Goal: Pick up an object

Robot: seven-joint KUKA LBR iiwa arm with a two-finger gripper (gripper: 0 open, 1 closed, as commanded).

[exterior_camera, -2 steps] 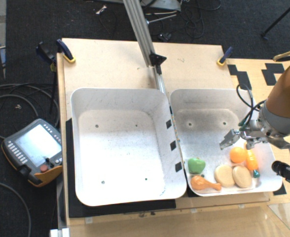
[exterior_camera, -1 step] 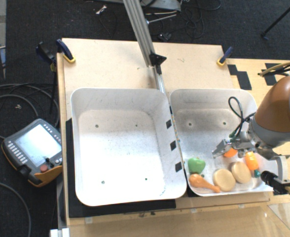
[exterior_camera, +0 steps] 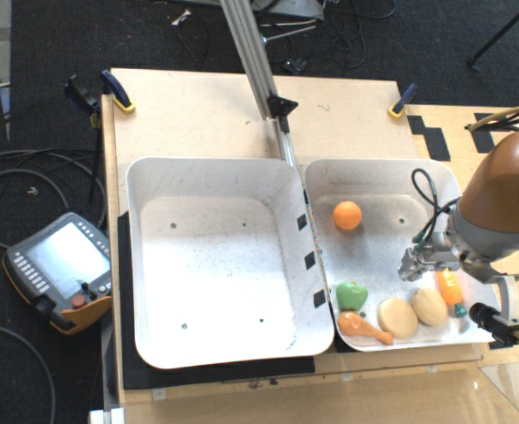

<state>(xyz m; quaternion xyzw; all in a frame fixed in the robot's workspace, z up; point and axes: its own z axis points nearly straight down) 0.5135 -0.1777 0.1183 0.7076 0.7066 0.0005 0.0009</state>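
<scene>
**Desk:** What does the overhead view show?

**Photographer:** A grey-and-orange arm (exterior_camera: 498, 197) reaches in from the right over the right-hand bin (exterior_camera: 374, 173), its claw (exterior_camera: 423, 263) low above the bin floor. Whether the claw is wide, narrow or holding anything, I cannot tell at this size.

**Desk:** And what is there to pick up?

**Photographer:** An orange ball (exterior_camera: 348, 215) sits alone mid-bin. A small orange piece (exterior_camera: 449, 285) lies just beside the claw. Along the near wall crowd a green pepper (exterior_camera: 352, 295), an orange drumstick shape (exterior_camera: 363, 327) and two pale potato-like lumps (exterior_camera: 414, 312).

**Desk:** The sensible move?

**Photographer:** Probably to take the nearest piece, coming straight down and centred so it doesn't skid. The lone ball is clearer, but likely rolls.

**Desk:** The setting?

**Photographer:** A pale wooden tabletop (exterior_camera: 206, 113), clamped at its corners. The left bin (exterior_camera: 211, 254) is scuffed white. A control pendant (exterior_camera: 61, 272) and cables lie on dark carpet.
</scene>
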